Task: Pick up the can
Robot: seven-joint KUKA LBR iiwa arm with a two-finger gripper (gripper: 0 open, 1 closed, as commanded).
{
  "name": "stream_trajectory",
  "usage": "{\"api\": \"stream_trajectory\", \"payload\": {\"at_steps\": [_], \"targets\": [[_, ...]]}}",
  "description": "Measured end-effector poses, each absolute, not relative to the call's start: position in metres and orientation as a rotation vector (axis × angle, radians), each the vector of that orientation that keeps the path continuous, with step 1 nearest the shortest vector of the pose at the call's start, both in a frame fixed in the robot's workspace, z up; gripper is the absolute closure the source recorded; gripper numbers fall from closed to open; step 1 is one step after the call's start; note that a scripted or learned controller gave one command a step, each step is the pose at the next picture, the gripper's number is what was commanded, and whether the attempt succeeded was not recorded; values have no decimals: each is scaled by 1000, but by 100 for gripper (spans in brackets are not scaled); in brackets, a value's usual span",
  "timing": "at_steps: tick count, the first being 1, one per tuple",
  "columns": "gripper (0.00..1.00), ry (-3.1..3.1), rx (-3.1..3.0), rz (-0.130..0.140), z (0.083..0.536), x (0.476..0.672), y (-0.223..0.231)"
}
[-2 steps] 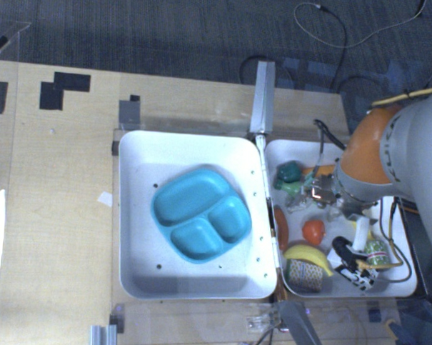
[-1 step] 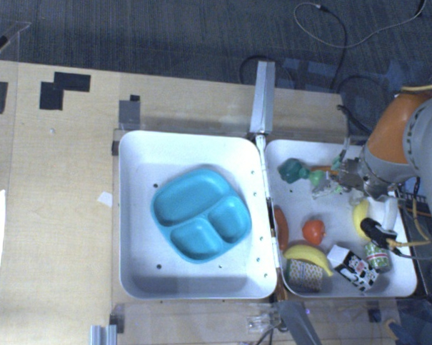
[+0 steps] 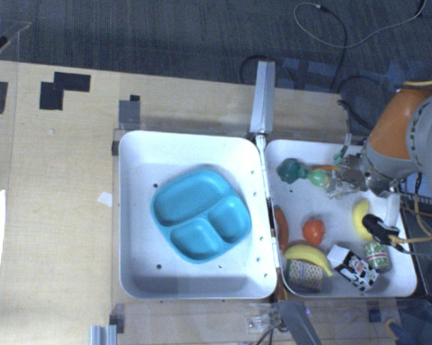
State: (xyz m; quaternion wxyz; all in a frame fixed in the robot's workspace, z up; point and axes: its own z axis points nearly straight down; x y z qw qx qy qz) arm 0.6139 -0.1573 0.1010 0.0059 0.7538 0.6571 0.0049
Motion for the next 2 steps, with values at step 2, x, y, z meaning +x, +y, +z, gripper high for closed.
{"api": "stream_trajectory", "payload": {"at_steps": [2], "targets": [[100, 1935, 2492, -30, 98, 661, -159]]}}
